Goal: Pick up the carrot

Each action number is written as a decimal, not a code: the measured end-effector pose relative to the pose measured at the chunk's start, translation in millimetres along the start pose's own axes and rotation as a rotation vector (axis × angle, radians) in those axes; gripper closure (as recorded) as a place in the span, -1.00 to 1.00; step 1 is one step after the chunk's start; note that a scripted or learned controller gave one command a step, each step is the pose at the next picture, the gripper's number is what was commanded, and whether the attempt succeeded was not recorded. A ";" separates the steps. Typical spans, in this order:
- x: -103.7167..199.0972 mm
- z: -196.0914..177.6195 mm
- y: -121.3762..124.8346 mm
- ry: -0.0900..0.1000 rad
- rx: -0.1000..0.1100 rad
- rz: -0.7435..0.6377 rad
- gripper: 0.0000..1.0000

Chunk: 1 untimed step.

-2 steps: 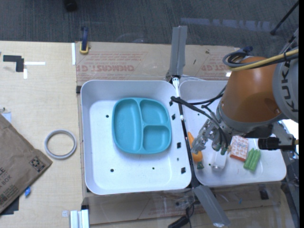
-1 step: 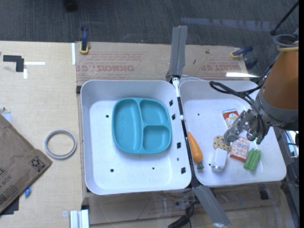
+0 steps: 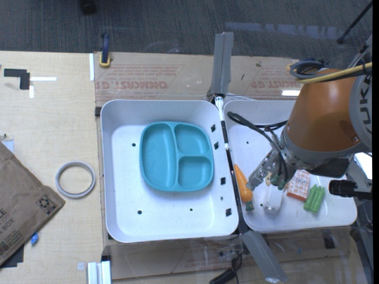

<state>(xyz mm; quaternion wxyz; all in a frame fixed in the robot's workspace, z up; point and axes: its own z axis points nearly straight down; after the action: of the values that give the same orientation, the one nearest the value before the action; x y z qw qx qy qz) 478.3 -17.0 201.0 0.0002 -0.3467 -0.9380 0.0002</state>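
The carrot (image 3: 240,185) lies in the right bin (image 3: 340,216), against its left wall, orange body running near-far with its green top at the near end. The end effector (image 3: 267,176) hangs over the bin just right of the carrot, below the arm's (image 3: 324,120) orange band; its fingers are too blurred and cluttered to tell whether they stand wide or narrow, and nothing shows between them. Near it on the bin floor are a clear bottle-like item (image 3: 272,201), a small red and white packet (image 3: 298,185) and a green object (image 3: 314,199) further right. The left bin (image 3: 112,176) holds a teal divided plate (image 3: 176,156) near its middle. On the worktop (image 3: 41,117) to the left lie a tape ring (image 3: 75,178) and a brown cardboard box (image 3: 21,203).
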 end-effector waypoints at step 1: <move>-0.2 0.0 -0.2 0.000 0.000 0.001 -1.00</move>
<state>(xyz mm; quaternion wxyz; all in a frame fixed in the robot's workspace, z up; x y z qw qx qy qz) 478.3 -17.2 201.0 0.0001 -0.3470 -0.9379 0.0002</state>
